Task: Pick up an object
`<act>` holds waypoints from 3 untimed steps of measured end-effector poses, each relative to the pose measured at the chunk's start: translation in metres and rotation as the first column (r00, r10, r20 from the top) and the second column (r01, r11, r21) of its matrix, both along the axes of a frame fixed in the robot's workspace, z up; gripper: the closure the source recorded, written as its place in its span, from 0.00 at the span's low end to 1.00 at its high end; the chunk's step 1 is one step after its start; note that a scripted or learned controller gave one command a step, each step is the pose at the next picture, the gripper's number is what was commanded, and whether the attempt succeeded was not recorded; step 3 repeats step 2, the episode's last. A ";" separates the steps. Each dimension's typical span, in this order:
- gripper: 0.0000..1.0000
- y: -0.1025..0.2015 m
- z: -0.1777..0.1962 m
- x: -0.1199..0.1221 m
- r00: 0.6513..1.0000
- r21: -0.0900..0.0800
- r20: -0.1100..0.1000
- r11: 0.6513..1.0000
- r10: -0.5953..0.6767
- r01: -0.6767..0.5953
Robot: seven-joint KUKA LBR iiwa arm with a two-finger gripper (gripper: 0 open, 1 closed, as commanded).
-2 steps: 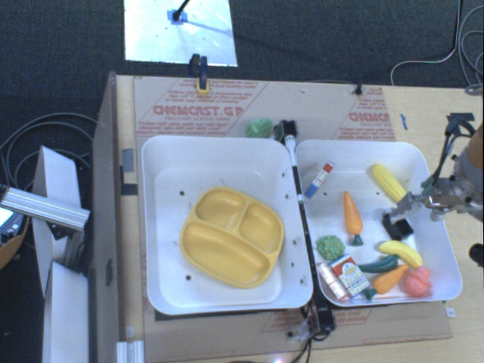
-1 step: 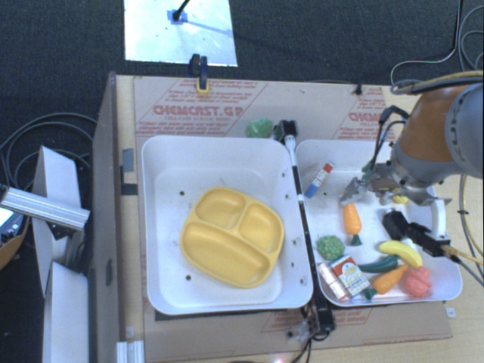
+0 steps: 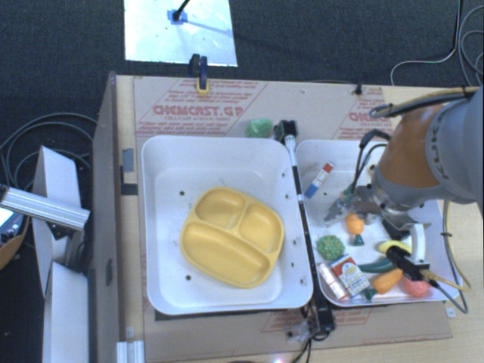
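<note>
My gripper (image 3: pixel 344 205) hangs low over the middle of the right bin (image 3: pixel 344 157), with the grey arm and its orange band (image 3: pixel 408 153) reaching in from the right. Just below the gripper lies a small orange object (image 3: pixel 354 223) with a green base; whether they touch is unclear. A green broccoli-like piece (image 3: pixel 330 246) sits to the lower left of it. A white marker with red and blue ends (image 3: pixel 317 180) lies at the bin's left side. Along the front lie a red-and-white box (image 3: pixel 347 275), a dark green piece (image 3: pixel 375 265), a carrot (image 3: pixel 387 280), a pink piece (image 3: pixel 416 286) and a yellow piece (image 3: pixel 394 247).
The left bin (image 3: pixel 170 203) holds a yellow divided plate (image 3: pixel 233 235). A green object (image 3: pixel 259 128) and a black fitting (image 3: pixel 287 131) sit on the bench behind the bins. A clamp (image 3: pixel 200 72) stands at the bench's back edge. Cables trail at the far right.
</note>
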State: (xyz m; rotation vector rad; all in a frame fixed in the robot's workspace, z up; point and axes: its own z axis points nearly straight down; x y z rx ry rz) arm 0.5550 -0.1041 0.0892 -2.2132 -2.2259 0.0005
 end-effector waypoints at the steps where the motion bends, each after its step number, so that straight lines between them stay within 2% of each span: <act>1: 1.00 -0.002 0.012 0.002 1.000 -0.002 0.005 1.000 -0.002 0.002; 2: 1.00 0.115 0.100 -0.005 1.000 0.004 0.011 1.000 0.011 -0.011; 3: 1.00 0.115 0.100 -0.005 1.000 0.004 0.011 1.000 0.011 -0.011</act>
